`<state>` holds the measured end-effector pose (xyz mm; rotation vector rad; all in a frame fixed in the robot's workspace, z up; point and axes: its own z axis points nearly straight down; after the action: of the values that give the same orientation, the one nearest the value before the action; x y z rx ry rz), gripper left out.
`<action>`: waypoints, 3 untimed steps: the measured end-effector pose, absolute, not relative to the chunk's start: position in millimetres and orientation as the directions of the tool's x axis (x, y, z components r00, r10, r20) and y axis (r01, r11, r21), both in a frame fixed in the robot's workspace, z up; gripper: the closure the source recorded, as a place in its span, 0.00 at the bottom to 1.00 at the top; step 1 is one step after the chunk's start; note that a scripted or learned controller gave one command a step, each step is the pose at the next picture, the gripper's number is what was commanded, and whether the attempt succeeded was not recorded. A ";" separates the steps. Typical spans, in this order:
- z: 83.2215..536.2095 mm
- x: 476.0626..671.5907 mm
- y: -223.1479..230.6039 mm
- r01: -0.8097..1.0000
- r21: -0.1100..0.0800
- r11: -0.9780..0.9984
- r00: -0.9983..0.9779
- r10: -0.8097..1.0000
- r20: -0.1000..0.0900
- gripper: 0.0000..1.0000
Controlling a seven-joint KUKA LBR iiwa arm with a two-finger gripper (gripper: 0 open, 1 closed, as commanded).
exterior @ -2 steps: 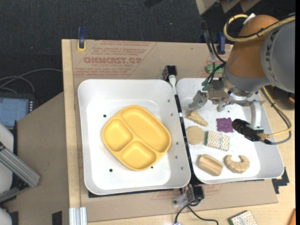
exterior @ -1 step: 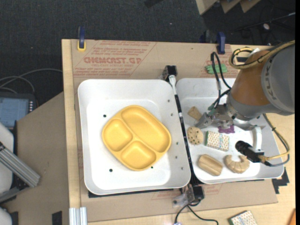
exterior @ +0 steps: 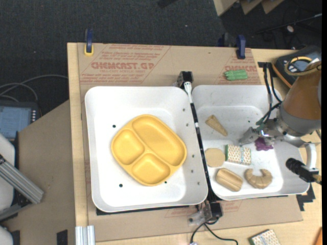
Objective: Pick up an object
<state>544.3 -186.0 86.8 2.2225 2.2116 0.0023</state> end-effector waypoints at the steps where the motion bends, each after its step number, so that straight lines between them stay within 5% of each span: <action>1: 86.2 534.4 -221.2 1.000 0.005 0.003 -0.003 1.000 0.007 0.00; 2: 98.3 534.8 -224.5 1.000 0.010 0.001 -0.001 1.000 -0.005 1.00; 3: 84.0 597.1 -96.9 1.000 0.005 0.012 -0.012 1.000 0.002 1.00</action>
<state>597.1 -96.9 84.0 2.2065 2.2333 0.0075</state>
